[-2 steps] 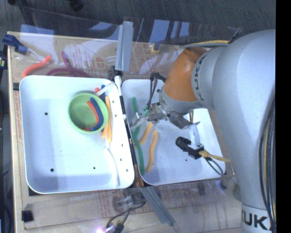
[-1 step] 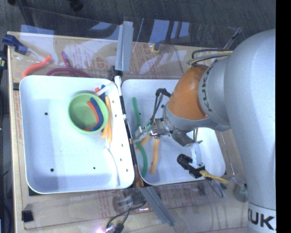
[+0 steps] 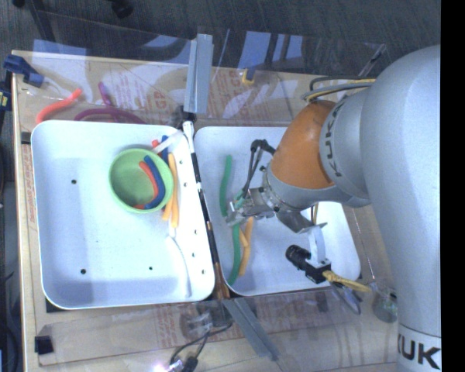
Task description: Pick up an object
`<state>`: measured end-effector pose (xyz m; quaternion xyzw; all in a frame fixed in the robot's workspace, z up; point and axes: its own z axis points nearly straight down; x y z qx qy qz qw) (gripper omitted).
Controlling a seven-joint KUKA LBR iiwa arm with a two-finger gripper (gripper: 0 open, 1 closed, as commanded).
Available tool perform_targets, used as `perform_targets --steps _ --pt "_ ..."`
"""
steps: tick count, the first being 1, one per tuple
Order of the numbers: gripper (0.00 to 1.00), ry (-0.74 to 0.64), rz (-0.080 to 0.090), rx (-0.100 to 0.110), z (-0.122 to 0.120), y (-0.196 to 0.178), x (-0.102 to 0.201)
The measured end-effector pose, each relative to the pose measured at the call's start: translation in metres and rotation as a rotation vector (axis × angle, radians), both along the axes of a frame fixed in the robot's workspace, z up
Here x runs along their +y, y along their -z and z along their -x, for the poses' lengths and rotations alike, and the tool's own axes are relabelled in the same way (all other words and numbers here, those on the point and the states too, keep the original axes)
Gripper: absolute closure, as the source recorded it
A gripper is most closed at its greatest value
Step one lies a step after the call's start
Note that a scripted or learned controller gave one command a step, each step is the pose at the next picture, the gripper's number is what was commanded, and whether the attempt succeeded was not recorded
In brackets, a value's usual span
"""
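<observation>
My gripper (image 3: 239,209) is low in the right bin (image 3: 337,231), near its left wall, with the grey and orange arm reaching in from the right. Directly under and just below it lies an orange stick (image 3: 246,242). A long green strip (image 3: 225,183) runs along the bin's left side above the gripper, and another green piece (image 3: 236,263) lies below it beside the orange stick. The wrist hides how the gripper meets the orange stick, and I see nothing lifted off the bin floor.
The left bin (image 3: 77,246) holds a green bowl (image 3: 132,183) with red and blue curved pieces inside, and orange sticks (image 3: 171,200) lean by its right side. The divider between the bins (image 3: 204,231) is just left of the gripper. Red and purple cords (image 3: 101,115) lie behind the left bin.
</observation>
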<state>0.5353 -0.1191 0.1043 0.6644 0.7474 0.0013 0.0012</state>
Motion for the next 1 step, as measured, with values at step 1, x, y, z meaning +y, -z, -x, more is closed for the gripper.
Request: perform_targets --steps 1 --pt "1.0 0.152 -0.001 0.006 -0.0739 -0.0874 0.0418"
